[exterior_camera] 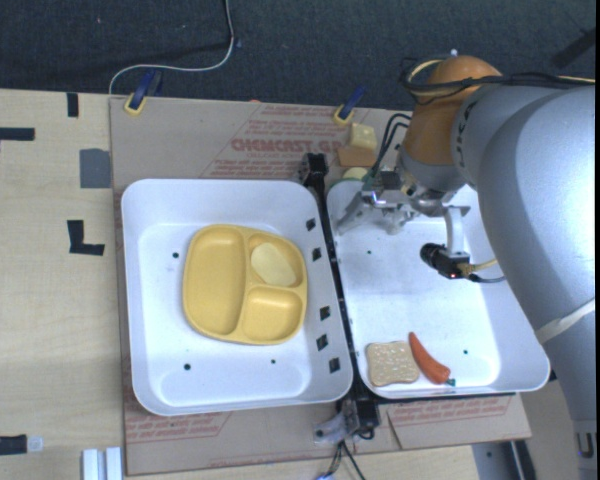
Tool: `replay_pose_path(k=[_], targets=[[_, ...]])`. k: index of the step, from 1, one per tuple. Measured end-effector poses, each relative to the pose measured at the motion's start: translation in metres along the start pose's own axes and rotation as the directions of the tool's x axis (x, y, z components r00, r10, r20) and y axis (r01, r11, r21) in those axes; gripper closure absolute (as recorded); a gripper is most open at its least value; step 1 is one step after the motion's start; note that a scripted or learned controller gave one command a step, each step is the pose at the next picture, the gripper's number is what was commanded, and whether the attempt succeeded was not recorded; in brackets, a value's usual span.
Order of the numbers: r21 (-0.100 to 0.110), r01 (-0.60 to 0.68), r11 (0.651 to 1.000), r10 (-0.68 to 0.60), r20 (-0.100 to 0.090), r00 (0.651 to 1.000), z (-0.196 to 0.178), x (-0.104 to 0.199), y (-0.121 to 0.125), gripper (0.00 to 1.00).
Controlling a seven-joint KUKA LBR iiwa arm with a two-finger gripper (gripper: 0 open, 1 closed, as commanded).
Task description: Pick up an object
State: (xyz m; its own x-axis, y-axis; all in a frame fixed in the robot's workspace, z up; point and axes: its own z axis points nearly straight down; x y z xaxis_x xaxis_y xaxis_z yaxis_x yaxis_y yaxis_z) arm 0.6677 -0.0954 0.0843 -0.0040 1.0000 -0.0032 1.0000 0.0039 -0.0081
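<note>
Meanwhile, the end effector point(385, 206) hovers at the right bin's point(500, 353) far end, its state unclear; cracker point(391, 363) and carrot point(429, 358) lie ungrasped at the near edge, apparently awaiting approach.

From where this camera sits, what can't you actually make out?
- Gripper: the camera view shows it from above, under the wrist, so its fingers' state is unclear.
- Right bin: its far-right part is covered by the arm.
- Small objects behind the bins: too small to identify, partly hidden by cables.
</note>
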Motion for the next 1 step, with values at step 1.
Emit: replay_pose_path(k=[1], targets=[[-0.009, -0.005, 1.000, 0.005, -0.002, 1.000, -0.0008, -0.0538, -0.0105, 0.00]])
